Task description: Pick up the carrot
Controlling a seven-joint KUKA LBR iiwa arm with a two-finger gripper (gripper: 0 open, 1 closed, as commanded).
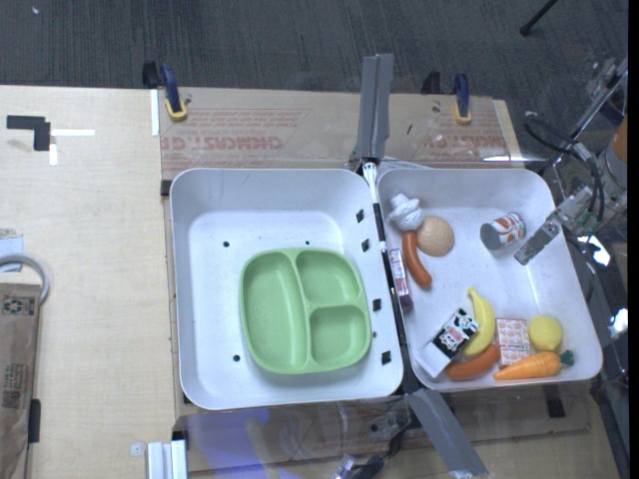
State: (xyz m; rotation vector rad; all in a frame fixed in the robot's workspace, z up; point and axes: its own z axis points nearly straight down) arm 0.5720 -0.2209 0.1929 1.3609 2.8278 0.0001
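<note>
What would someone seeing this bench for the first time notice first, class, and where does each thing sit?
The light green plastic plate with three compartments stands out, alone in the left shallow white bin. The right shallow white bin is crowded with toy food: the orange carrot with a green tip lies at its near edge, below a round yellow lemon and right of a curved yellow banana.

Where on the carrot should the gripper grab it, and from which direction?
Probably the middle of the carrot, coming straight down with the jaws closing across its narrow width. It lies flat and lengthwise near the right bin's front wall, with a lemon close behind, so aim slightly toward the tapered end.
</note>
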